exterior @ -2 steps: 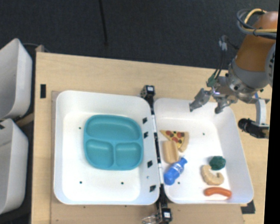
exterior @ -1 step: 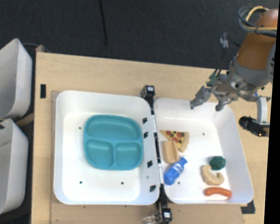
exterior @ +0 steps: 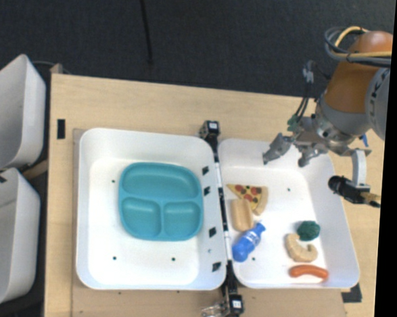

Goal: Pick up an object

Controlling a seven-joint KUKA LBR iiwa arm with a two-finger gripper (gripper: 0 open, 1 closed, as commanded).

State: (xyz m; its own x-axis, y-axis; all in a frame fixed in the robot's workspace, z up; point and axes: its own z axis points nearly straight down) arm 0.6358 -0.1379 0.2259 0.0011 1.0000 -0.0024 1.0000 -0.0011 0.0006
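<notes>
My gripper (exterior: 291, 154) hangs over the far edge of the right bin (exterior: 326, 278), its two grey fingers spread open with nothing between them. Below it in that bin lie a pizza slice (exterior: 249, 193), a tan bread-like piece (exterior: 241, 214) and a blue bottle (exterior: 247, 242) near the bin's left side. A dark green lump (exterior: 308, 230), a tan curved piece (exterior: 300, 249) and an orange-red sausage (exterior: 308, 272) sit toward the near right corner.
The left bin (exterior: 90, 248) holds a teal divided plate (exterior: 161, 200). A row of black clips (exterior: 215, 210) runs along the seam between the bins. White blocks (exterior: 8, 121) stand at the bench's left edge.
</notes>
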